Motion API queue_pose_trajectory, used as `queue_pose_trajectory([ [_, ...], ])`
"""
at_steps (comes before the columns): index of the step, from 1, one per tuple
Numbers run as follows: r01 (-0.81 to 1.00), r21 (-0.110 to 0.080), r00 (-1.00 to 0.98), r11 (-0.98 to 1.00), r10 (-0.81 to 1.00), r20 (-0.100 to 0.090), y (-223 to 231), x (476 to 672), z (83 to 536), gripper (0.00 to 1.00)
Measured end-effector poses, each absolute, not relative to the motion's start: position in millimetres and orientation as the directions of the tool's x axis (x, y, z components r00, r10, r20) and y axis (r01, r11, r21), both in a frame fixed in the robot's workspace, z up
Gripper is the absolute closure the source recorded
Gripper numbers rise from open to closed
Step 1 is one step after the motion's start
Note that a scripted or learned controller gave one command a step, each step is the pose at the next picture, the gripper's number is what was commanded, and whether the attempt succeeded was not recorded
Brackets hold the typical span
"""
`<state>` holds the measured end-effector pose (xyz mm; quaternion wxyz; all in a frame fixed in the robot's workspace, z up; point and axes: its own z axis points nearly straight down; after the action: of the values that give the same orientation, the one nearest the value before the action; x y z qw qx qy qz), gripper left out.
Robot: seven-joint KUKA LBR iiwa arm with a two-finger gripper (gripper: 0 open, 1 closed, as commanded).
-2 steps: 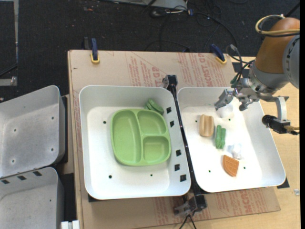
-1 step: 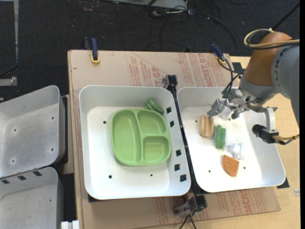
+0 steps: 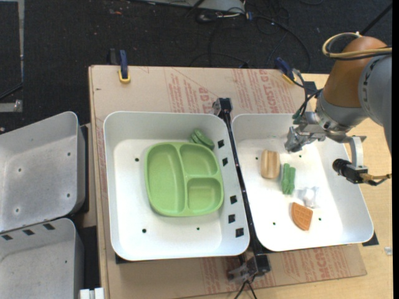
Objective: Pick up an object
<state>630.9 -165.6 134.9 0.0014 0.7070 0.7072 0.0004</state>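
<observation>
Orange wedge [image 3: 302, 216], clear wrapper [image 3: 308, 195], green piece [image 3: 287, 179] and tan block [image 3: 270, 164] lie loose in your right bin [image 3: 349, 226], gripper [image 3: 295, 140] hovers just above-right of the block, likely lining up a grab, finger state unreadable, nothing held.

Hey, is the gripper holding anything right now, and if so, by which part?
Nothing is seen in its hold. The gripper hangs over the right bin, above and right of the tan block; nothing shows between its tips.
</observation>
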Motion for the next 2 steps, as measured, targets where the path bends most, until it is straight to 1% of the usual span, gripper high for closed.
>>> queue_pose_trajectory([
  [1, 1.0, 0.006, -0.003, 0.003, 1.0, -0.001, -157, 628.4, 183, 1.0],
  [2, 1.0, 0.004, -0.003, 0.003, 1.0, -0.001, -157, 629.4, 202, 1.0],
])
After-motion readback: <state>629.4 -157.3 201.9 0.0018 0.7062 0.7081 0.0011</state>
